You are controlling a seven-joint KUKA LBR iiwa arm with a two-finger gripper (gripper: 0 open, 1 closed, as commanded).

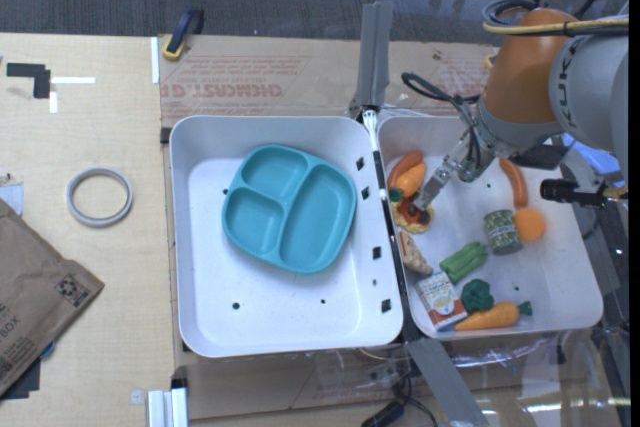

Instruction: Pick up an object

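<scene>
Two bins: left bin [190, 215] held teal plate [290, 208]; right bin [570, 255] held toy food (carrot [490, 317] included). I saw gripper [424, 209] low there, couldn't tell its grip.

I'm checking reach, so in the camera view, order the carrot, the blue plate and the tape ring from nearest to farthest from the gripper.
1. Carrot, front of the right bin, nearest the gripper.
2. Blue plate, in the left bin.
3. Tape ring, on the bench far left.
</scene>
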